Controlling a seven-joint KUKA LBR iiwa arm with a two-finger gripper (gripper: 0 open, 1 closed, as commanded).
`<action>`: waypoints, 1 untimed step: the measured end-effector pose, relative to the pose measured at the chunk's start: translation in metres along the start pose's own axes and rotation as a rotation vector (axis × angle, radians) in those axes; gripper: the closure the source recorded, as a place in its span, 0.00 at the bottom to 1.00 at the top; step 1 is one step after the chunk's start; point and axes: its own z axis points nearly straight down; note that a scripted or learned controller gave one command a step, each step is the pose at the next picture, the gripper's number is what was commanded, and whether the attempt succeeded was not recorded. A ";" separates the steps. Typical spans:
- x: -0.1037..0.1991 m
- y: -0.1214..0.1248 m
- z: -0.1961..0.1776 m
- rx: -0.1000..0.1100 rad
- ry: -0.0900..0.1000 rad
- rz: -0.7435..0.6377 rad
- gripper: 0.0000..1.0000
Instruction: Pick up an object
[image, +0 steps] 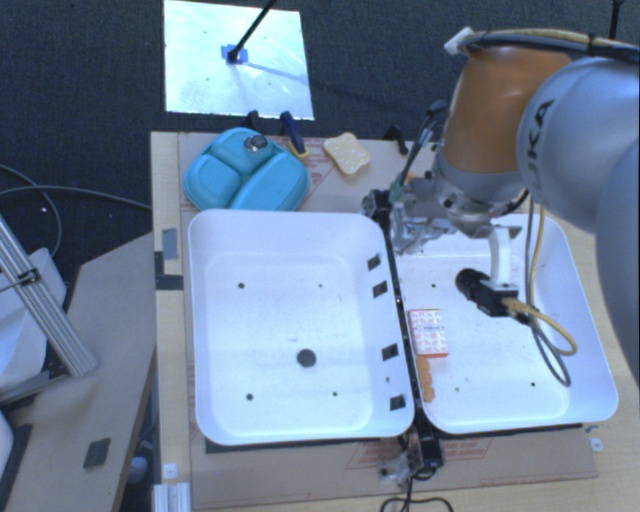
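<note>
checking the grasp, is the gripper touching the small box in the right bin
Apart. The camera view shows bare white floor between the gripper and the box.

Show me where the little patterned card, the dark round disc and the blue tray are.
patterned card (428, 332), camera view, middle of its face, in the right bin.
dark round disc (306, 357), camera view, its centre, in the left bin.
blue tray (246, 172), camera view, middle of its top.

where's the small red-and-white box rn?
The red-and-white box lies in the right bin, hard against its left wall by the divider, with a small orange piece just below it.
</note>
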 end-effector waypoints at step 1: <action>0.053 0.040 0.079 0.002 0.001 -0.008 1.00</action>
